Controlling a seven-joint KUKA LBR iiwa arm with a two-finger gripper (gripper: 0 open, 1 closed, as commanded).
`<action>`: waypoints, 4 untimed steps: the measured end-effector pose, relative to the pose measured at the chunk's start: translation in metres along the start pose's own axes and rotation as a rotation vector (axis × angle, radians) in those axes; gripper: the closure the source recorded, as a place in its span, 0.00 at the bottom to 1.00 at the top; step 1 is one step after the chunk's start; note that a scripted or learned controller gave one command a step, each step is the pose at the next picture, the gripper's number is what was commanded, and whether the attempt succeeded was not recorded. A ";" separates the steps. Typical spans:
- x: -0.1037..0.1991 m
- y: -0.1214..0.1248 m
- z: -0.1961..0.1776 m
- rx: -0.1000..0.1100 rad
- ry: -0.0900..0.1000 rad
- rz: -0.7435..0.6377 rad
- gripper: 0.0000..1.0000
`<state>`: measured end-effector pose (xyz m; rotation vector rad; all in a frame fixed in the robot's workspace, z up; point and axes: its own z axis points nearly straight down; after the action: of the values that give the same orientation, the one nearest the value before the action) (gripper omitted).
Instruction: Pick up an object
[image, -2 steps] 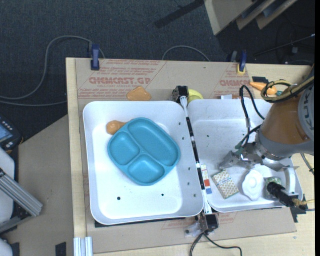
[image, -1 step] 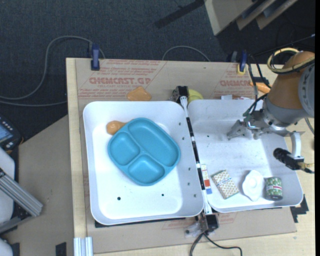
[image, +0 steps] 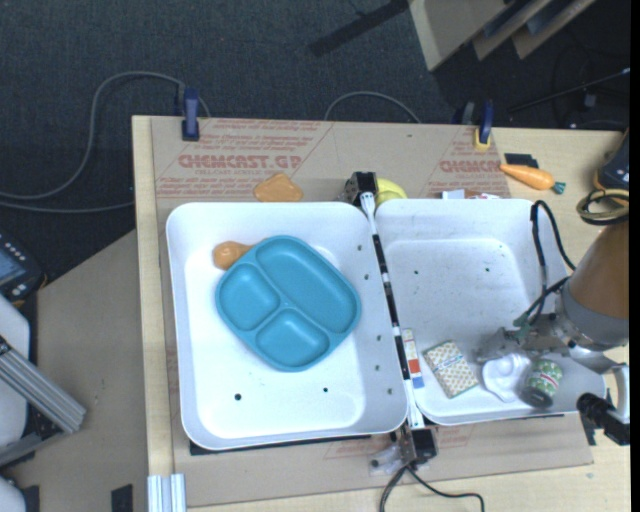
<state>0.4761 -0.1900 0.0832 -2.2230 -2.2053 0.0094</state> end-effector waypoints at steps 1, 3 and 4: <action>-0.021 0.121 -0.116 -0.032 -0.012 -0.013 0.00; 0.000 0.122 -0.091 -0.023 -0.008 -0.010 0.00; 0.003 0.013 0.003 0.001 0.002 -0.003 0.00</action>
<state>0.4889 -0.1866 0.0800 -2.2188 -2.2070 0.0079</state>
